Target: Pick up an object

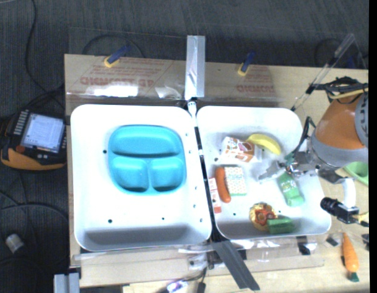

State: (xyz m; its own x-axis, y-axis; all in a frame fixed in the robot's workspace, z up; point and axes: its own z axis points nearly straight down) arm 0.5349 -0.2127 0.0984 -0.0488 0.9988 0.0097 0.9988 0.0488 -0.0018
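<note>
Seen from above at a slant: two shallow white bins side by side on a pale wooden surface [286, 78]. In the left bin [91, 224], a blue divided tray [146, 157] with three compartments, lying flat near the middle. In the right bin [237, 118], a loose cluster of small things: a yellow banana [266, 143] toward the far wall, touching a small white and orange carton [238, 149] on its left; nearer the divider, an orange sausage-like piece [223, 184] lying lengthwise, just beside a pale patterned card box [236, 180]; toward the near wall, a round red and yellow item [262, 214] touching a dark green block [279, 225]. On the right side of that bin, a light green bottle-shaped toy [291, 191], tilted. Reaching in over the right rim, the grey arm with its orange band [340, 127], the gripper [285, 166] low over the bin, right above the upper end of the green toy. Cannot tell whether the jaws are parted or closed, nor whether anything sits between them; too dark and cluttered there. Outside the bins: a handheld screen device [36, 136] on the dark floor at left, an orange carrot-shaped toy [349, 258] at the lower right, two clamps [117, 55] along the far edge.
</note>
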